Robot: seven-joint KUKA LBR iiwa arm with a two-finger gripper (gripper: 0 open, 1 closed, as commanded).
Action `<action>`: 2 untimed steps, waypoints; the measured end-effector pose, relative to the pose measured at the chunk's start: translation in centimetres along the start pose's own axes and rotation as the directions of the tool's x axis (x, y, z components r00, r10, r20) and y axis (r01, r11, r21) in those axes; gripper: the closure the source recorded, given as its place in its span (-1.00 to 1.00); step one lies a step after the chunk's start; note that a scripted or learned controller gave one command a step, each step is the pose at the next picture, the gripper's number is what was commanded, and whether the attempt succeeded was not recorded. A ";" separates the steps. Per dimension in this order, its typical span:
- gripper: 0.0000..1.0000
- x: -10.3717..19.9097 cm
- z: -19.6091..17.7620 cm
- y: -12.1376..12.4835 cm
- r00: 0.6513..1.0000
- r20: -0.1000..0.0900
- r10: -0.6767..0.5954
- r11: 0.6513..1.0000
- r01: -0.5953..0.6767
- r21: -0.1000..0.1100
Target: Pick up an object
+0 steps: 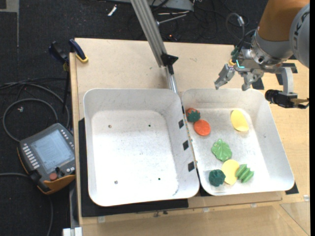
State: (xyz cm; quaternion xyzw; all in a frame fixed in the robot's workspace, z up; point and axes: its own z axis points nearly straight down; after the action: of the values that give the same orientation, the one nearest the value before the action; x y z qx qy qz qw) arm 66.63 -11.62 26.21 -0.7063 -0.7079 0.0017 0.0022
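While the end effector (235,77) hangs above the far rim of the right bin (275,132), its 2 fingers spread and nothing between them, we judge the pick not yet begun. All 7 candidate objects lie in that right bin; the left bin (93,132) sits beside it on the surface (118,63). Near the bin's far left corner we see a small dark green and orange piece (192,115) just beside an orange round piece (202,128). A yellow piece (239,120) lies alone toward the far right side. A light green leafy piece (221,149) sits mid-bin. Toward the near edge, a dark green piece (216,177), a pale yellow round piece (230,170) and a bright green ridged piece (244,173) crowd together, touching or nearly so.

To do this well, we would choose the yellow piece: it stands well apart from its neighbours and lies nearest the arm. We would centre the spread fingers over it, descend straight, and close only once they flank it, keeping clear of the bin wall
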 end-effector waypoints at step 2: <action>-1.00 0.3 4.1 0.1 1.000 0.001 -0.001 1.000 0.001 -0.001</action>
State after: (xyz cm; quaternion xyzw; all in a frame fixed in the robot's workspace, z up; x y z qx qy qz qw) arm 66.67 -11.29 22.12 -0.7059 -0.7083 0.0016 0.0014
